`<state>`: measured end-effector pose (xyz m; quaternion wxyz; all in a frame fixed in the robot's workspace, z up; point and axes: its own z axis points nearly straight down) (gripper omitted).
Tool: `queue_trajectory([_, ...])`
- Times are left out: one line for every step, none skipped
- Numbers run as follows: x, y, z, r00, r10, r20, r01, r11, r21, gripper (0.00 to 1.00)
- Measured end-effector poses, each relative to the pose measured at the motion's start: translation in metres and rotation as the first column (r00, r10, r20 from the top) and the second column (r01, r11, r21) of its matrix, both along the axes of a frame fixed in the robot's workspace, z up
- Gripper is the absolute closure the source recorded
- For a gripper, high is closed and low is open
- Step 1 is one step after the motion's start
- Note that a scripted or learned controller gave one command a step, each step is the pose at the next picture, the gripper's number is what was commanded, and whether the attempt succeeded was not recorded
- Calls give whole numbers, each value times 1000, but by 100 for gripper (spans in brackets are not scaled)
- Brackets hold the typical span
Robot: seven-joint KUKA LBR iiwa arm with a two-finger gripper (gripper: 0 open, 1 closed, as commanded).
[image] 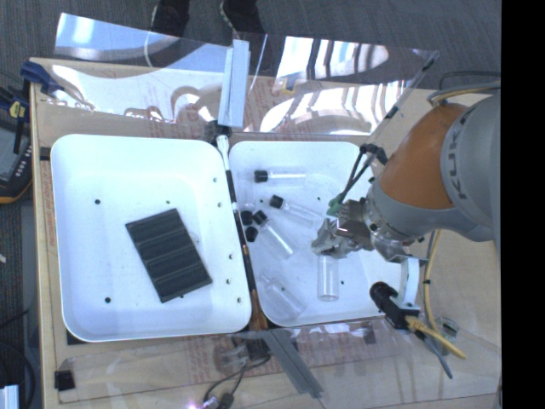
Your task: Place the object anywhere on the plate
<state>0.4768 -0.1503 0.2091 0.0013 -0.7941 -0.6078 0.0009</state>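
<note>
The dark ribbed plate [168, 254] lies at a slant in the middle of the left bin [77, 160]. Several clear tubes with black caps lie scattered in the right bin [294, 153]. One capless clear tube [328, 279] lies just below my gripper [329, 239], which hangs low over the middle of the right bin. The view does not show whether the tube touches the gripper. Other tubes lie near the bin's far side [277, 177], to the gripper's left [294, 209], and by the divider [272, 241].
Small black caps [252, 221] cluster at the right bin's left wall. Another clear tube [285, 295] lies near that bin's front edge. A clear shield [341, 62] stands behind both bins. The arm's grey and orange body [434, 169] covers the right bin's right side.
</note>
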Motion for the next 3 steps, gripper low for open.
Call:
queue_trajectory([101,78,-19,997,75,-2,-75,997,2,100])
queue_trajectory([123,132,8,984,177,-1,-177,984,0,100])
queue_trajectory([159,212,-18,960,281,0,-281,960,0,100])
